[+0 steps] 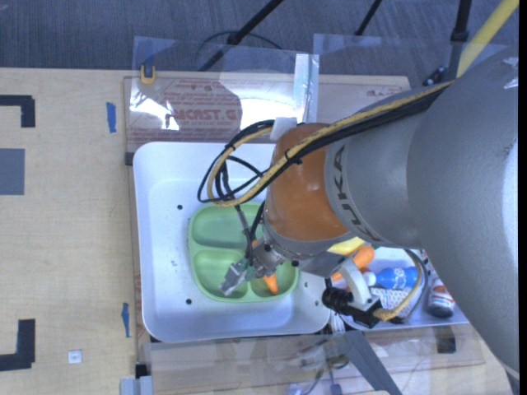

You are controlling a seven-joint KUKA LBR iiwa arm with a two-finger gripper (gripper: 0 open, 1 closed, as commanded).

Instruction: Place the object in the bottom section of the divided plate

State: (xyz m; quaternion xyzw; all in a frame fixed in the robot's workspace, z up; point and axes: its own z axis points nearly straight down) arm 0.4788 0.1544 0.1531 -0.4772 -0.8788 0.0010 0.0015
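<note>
Arm reaches from right over white bin | hand low inside green divided plate, bottom section, likely to release there | orange object beside fingers | grip unclear

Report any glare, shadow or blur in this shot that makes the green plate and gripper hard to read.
Camera view: strong glare whitens the clear plastic sheet behind the shallow white bin; the big grey arm looms close and soft, hiding the green divided plate's right side; the two-finger gripper over the plate's bottom section is small and slightly blurred; an orange piece beside it is unclear.
</note>
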